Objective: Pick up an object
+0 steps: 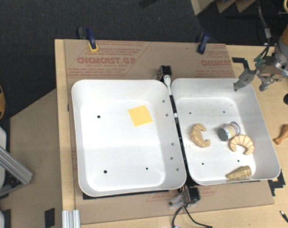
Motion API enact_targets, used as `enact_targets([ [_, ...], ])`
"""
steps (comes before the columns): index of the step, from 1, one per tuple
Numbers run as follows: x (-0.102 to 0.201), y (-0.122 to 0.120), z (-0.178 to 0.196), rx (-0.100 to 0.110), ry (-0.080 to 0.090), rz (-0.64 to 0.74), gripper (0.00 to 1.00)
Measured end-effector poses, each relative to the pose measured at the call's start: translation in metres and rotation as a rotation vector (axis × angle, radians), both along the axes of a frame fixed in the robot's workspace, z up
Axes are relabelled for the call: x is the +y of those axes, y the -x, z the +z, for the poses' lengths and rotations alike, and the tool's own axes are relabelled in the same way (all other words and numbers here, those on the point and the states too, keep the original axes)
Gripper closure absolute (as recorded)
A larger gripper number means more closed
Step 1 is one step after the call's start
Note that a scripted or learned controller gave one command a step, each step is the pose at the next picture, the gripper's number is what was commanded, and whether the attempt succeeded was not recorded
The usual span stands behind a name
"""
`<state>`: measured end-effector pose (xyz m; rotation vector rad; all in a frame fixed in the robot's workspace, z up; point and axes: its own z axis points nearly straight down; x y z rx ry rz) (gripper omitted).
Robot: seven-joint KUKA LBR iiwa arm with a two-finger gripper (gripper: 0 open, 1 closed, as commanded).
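A flat yellow square [140,115] lies in the left bin [87,127]. Four things lie in the right bin [215,96]: a curled tan pastry [199,135], a small grey-and-white can [228,131] on its side, a croissant [242,144] touching the can, and a crusty bread piece [239,173] near the front rim. My gripper [253,83] hangs over the right bin's far right corner, well above and behind these things. Its two fingers stand apart, open, with nothing between them.
Both bins rest on a cardboard sheet [134,56] held by two blue clamps [91,39] [203,42] at the back. A small tan wooden piece [282,136] sits just outside the right bin's right rim. Cables run at the front [187,203].
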<state>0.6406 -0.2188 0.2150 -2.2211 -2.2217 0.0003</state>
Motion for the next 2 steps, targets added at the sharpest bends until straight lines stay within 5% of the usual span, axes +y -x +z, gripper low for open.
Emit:
enact_targets([
  [1,-0.004,0.02,-0.108,0.009,-0.005,-0.001,0.0],
  [2,0.035,0.078,-0.132,0.009,-0.005,-0.001,0.0],
])
